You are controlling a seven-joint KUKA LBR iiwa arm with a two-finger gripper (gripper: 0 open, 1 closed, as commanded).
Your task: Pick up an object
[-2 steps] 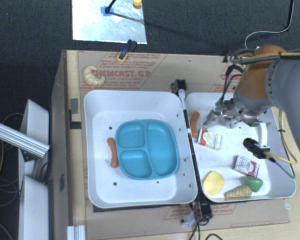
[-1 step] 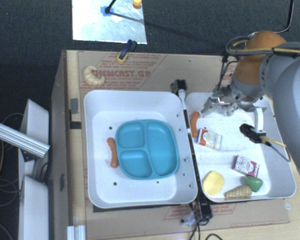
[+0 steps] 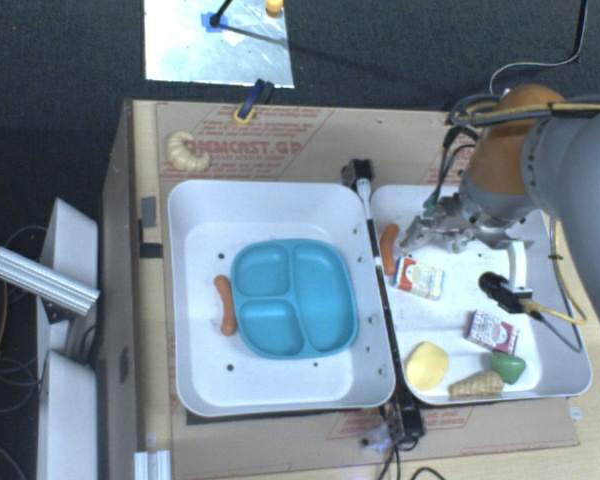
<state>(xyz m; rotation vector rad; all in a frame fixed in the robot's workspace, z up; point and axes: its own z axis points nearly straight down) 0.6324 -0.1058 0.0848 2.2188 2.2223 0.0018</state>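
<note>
Pincer (image 3: 442, 230) low over right bin (image 3: 570, 363), upper left part; cannot tell its state, nothing seen between its tips. Just below it a small flat white packet (image 3: 420, 277); a sausage (image 3: 389, 247) beside the bin's left wall. Further out: dark boxy carton (image 3: 492, 332), smooth yellow lump (image 3: 427, 365), ridged cone (image 3: 477, 385), green piece (image 3: 509, 369). Left bin (image 3: 195, 268): glossy blue divided plate (image 3: 293, 297), second sausage (image 3: 225, 304). Cardboard sheet (image 3: 280, 148) under bins; dark carpet (image 3: 50, 68) around.

Robotics lab: cardboard-topped bench (image 3: 280, 143), white bins (image 3: 195, 228), loose cables (image 3: 580, 18).
</note>
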